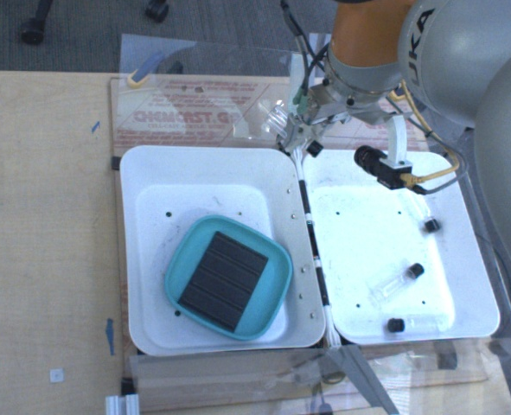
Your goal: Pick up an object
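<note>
A teal square dish (272, 275) lies in the left bin (143, 232) with a dark ridged slab (225, 279) resting on it. In the right bin (471, 258) a small clear vial with a black cap (395, 284) lies near the front. Two small black bits (430, 225) (395, 324) sit close to it. My gripper (295, 138) hangs under the orange band (367, 20), over the back end of the divider between the two bins. It is well away from the dish and the vial, with nothing visibly held.
A black fitting with a yellow cable (383, 168) hangs off the wrist over the back of the right bin. A clear plastic sheet with red print (186, 115) lies behind the bins. The grey arm (471, 50) covers the upper right.
</note>
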You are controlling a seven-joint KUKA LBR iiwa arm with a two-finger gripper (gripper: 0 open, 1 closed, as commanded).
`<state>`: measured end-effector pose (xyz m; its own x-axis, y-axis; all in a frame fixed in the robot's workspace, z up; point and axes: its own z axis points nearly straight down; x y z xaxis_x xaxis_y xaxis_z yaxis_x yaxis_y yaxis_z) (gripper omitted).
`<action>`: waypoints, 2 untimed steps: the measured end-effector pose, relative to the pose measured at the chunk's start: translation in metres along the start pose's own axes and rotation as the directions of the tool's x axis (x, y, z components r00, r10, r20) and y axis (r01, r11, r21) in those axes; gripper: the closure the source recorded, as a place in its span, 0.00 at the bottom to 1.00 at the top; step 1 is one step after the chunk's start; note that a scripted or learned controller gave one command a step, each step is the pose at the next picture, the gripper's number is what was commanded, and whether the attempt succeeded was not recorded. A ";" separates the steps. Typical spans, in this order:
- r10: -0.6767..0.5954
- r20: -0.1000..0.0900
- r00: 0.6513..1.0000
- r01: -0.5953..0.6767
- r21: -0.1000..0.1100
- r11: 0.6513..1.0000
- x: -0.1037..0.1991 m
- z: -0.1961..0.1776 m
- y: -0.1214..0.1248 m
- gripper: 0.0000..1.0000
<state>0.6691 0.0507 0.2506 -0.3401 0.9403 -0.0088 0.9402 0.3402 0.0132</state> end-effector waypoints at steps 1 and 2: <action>-0.001 0.003 1.000 0.001 -0.004 1.000 0.000 -0.011 0.001 1.00; 0.142 -0.006 0.990 -0.142 0.016 0.990 0.028 0.012 0.007 1.00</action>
<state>0.6664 0.0791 0.2384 -0.2030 0.9792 -0.0006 0.9792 0.2030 -0.0020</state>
